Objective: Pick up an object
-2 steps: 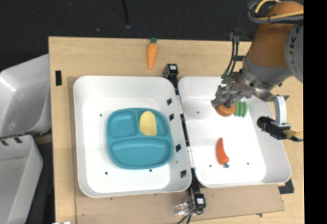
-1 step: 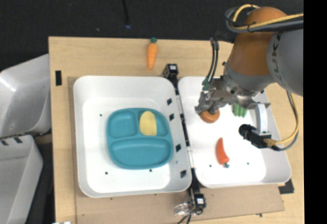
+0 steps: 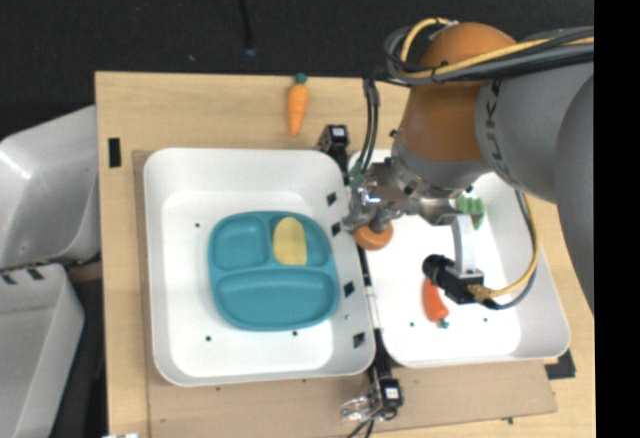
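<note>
Looks like the arm is hanging over the right bin [image 3: 500, 336], so it's lining up a grab, I'd guess. The gripper [image 3: 372, 218] is sitting right above a small round orange thing [image 3: 375, 237] at that bin's left wall; can't tell its state. Next it needs to drop straight down. A glossy red-orange piece [image 3: 433, 301] is lying mid-bin, and a smooth teal divided plate [image 3: 270, 271] is in the bin beside it.

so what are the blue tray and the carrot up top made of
The blue tray looks like moulded plastic: uniform teal, smooth matte surface, rounded compartment ridges. The carrot on the bench looks like a toy, probably plastic or foam: flat even orange with a small green top. Too small to tell which.
</note>
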Tool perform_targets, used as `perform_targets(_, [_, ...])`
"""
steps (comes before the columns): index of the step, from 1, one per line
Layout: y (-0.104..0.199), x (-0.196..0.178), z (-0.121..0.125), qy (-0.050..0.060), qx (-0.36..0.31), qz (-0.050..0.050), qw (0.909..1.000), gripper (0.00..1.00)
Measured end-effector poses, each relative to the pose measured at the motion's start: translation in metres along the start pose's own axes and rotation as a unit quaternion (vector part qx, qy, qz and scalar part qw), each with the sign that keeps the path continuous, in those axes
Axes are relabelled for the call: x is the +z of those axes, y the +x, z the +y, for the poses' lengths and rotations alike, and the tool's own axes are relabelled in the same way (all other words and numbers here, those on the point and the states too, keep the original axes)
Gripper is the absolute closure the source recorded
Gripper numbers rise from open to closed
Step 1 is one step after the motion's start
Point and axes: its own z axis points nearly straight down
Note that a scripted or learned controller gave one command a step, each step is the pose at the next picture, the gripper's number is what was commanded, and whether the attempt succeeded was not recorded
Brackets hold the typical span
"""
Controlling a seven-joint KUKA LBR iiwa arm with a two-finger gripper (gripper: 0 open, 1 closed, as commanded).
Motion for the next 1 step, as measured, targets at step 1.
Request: perform_targets(1, [0.0555,-0.0050,0.0049,-0.001,0.000,0.000,1.0000,1.00])
